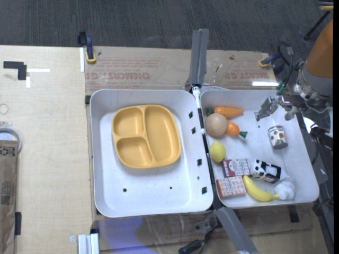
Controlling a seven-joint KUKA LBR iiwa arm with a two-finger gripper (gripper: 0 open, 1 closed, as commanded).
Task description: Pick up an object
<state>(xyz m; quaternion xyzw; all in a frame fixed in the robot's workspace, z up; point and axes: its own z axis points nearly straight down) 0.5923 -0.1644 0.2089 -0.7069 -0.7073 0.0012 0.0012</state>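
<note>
Two shallow white bins sit side by side on the bench. The left bin [100,157] holds one thing: a yellow divided plate [146,136] with three compartments, lying a little toward 11 o'clock of that bin's middle.

The right bin [304,157] holds nine things. At its 11 o'clock corner lies one orange carrot [229,111]; just below it sits one tan round ball [216,125], touching a second, smaller orange piece with a green tip [234,129] on its 3 o'clock side. One lemon [217,152] lies at the bin's 9 o'clock edge. Toward 6 o'clock are two small red-and-white cartons: one [235,167] above, the other [231,187] below. One banana [258,190] lies at 5 o'clock, just beside one white fluffy lump [285,190]. One black-and-white toy [265,170] rests just above the banana. One small printed can [277,137] stands toward 3 o'clock.

The gripper [266,110] hangs over the bin's 1 o'clock area, up and to the left of the can and apart from it. Nothing sits between its fingers; whether they stand wide or narrow, I cannot tell.
</note>
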